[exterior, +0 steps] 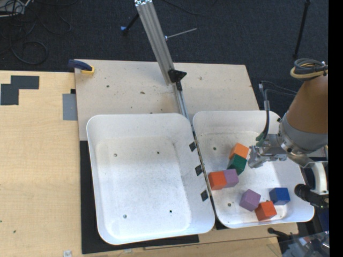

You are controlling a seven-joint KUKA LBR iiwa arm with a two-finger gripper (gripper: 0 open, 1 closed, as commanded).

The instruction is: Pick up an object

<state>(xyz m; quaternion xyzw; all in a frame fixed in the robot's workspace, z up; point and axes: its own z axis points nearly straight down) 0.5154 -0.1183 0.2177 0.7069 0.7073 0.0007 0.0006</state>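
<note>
- Two shallow white bins sit side by side on a pale bench; the left bin (107, 143) holds no blocks, the right bin (236, 123) holds them all.
- The grey arm with its orange band (313, 103) reaches in from the right, over the right bin.
- Its gripper (257, 158) hangs just right of an orange block (239, 151), which rests against a green block (237, 164).
- I cannot tell how far the gripper is spread or whether it grasps anything.
- A red-orange block (217, 180) and a purple block (231, 176) touch near the bin's left wall.
- Toward the front lie another purple block (250, 199), a second red-orange block (266, 211) and a blue block (279, 195).
</note>
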